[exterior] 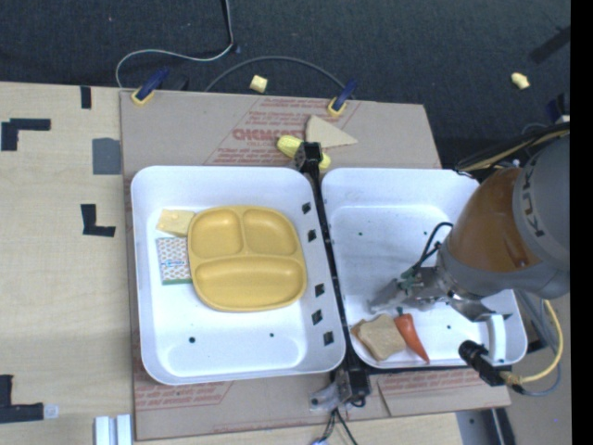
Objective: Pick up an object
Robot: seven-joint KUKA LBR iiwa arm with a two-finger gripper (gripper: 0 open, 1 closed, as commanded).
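Gripper (394, 297) low over bread slice (378, 337), perhaps touching; grip state unclear.

Two bins side by side on the tabletop (56, 248). Left bin (232, 350) has a divided plate (246, 258) in the middle, with a sponge (173, 259) and a cracker (174, 222) along its left edge. Right bin (389, 193) has bread (378, 338) and a carrot (412, 336) together at the near edge.
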